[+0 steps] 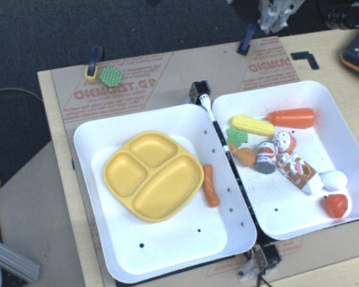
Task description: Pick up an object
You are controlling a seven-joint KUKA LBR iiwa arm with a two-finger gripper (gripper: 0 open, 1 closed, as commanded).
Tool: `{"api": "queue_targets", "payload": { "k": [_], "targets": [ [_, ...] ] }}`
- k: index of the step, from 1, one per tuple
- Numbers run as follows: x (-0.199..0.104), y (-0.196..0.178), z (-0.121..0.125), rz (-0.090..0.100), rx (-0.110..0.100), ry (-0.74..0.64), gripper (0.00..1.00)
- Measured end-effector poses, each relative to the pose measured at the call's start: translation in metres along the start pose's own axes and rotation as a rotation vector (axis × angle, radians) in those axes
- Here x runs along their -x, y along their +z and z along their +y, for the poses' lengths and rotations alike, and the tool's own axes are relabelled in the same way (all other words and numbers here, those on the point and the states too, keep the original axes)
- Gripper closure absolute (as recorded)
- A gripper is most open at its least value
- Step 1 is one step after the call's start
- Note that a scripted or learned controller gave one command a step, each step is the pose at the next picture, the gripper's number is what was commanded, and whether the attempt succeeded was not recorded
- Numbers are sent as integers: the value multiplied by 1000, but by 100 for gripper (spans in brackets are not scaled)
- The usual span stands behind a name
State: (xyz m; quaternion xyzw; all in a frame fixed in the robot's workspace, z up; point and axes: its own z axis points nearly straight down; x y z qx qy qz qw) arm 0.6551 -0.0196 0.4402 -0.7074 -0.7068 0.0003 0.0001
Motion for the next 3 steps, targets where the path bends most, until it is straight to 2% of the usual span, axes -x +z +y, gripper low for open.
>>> {"api": "queue_targets", "payload": {
  "k": [1, 2, 3],
  "targets": [
    [69, -18, -33, -2, 1, 7, 100],
    [128, -4, -62, -2, -2, 6, 100],
    [92, -13, -56, 0, 5, -4, 100]
  ]
}}
